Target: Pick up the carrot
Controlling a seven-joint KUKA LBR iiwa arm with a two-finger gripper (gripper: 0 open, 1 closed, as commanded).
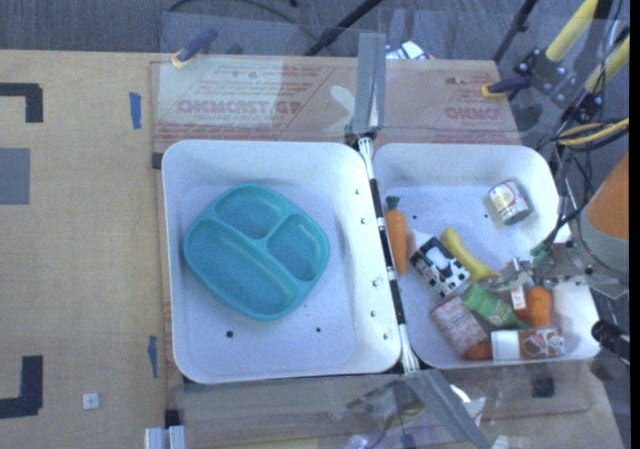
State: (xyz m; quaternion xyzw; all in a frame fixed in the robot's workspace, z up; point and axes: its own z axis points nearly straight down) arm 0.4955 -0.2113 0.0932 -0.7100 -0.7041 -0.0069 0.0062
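Long orange carrot with green top (398, 237) lies lengthwise against the left wall of the right shallow white bin (440, 162), alongside the divider between bins. That wall crowds one side, so a grasp likely needs fingers across its width from the open side.

Two-finger gripper (535, 272) sits low near the right bin's right edge, over clutter: yellow banana (466, 254), small tin can (508, 201), packets. Open or closed: cannot tell. Well apart from carrot.

Left bin holds a teal divided plastic plate (257, 250).
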